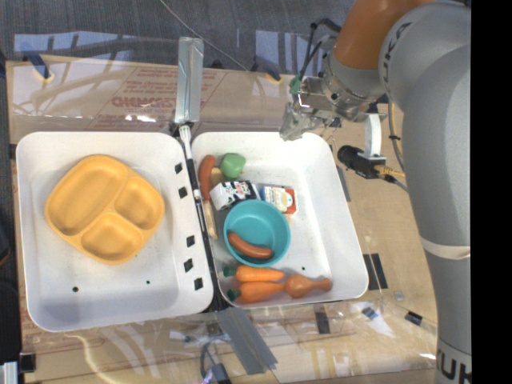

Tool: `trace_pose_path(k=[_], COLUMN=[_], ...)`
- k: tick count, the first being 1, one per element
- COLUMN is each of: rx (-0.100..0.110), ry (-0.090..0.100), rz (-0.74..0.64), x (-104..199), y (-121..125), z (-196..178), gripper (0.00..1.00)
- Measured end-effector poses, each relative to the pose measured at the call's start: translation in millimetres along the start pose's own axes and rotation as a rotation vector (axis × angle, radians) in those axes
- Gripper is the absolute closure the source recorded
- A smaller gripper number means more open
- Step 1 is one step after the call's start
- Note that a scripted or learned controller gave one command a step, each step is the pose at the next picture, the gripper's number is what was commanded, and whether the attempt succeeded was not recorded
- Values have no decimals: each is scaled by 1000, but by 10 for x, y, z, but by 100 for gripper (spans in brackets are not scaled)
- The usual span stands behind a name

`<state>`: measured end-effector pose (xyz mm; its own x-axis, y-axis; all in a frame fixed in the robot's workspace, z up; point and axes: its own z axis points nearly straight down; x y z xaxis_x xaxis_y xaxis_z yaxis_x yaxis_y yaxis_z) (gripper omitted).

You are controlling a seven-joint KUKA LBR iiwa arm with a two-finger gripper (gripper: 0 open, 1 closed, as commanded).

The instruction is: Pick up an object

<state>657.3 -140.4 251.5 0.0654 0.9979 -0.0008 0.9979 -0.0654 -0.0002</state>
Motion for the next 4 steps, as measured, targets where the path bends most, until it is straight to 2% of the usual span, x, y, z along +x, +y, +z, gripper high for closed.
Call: trace_pose_path(k=[1,2,3,4], rx=[4,1,0,1], ry=[1,0,0,0], rz=[-25,-4,179,267], x=[18,-385,-517,-558], y=[-268,23,37,36], z=[62,7,-169,-331], gripper=[100,100,100,100])
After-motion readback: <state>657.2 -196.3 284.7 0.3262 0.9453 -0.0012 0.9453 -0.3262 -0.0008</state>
